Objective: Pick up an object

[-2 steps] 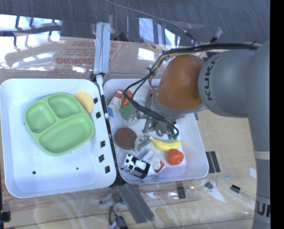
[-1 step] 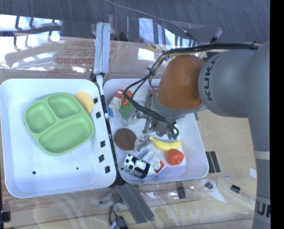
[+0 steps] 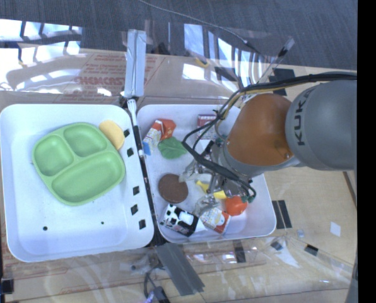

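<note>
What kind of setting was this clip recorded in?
Probably a robotics lab bin-picking bench: two white bins side by side, toy clutter like a green divided plate, and a grey arm reaching in.

Both bins (image 3: 11, 188) are white. The sectioned plate (image 3: 79, 161) is pale green, and the rounded piece (image 3: 112, 132) at its edge is yellow. Across the divider, a leaf shape (image 3: 172, 148) is deeper green, a disc (image 3: 173, 188) brown, and a small block (image 3: 178, 218) black-and-white (cow-like patches). The arm (image 3: 320, 128) is grey with an orange band (image 3: 257, 134).
</note>
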Motion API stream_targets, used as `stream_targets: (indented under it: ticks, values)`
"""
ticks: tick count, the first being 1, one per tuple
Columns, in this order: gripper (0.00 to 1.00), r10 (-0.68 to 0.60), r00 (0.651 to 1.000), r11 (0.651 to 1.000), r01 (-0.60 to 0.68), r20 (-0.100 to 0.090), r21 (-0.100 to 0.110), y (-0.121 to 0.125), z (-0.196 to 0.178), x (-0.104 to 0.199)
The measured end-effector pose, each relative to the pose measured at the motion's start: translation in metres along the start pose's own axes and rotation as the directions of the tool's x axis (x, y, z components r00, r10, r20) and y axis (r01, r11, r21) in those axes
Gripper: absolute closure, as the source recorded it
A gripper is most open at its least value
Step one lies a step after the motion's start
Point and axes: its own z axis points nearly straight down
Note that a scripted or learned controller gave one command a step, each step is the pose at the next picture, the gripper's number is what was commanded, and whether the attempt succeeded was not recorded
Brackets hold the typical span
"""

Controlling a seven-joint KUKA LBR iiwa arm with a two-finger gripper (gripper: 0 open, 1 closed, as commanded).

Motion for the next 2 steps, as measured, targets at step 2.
stream_targets:
  ticks: [2]
  values:
    - [0.0, -0.119, 0.993, 0.993, 0.119, -0.007, -0.002, -0.064, -0.04, -0.08]
